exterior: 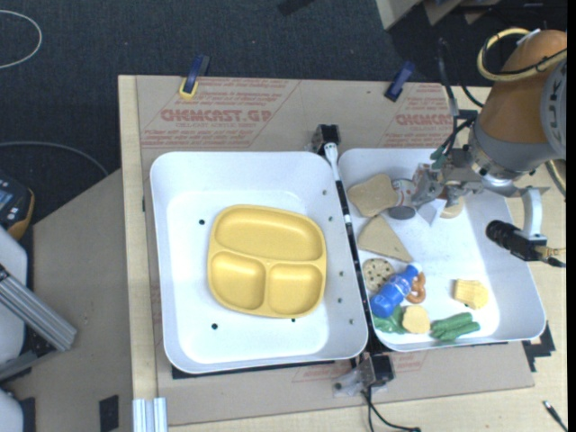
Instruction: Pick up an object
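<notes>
On a brown board (270,106) over dark carpet (135,25), left of the right bin (522,286), sits a yellow divided tray (266,260)

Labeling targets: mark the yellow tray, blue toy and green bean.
yellow tray (266,261): camera view, divider ridge at its middle.
blue toy (392,292): camera view, middle of its body.
green bean (454,326): camera view, mid-length.
</notes>
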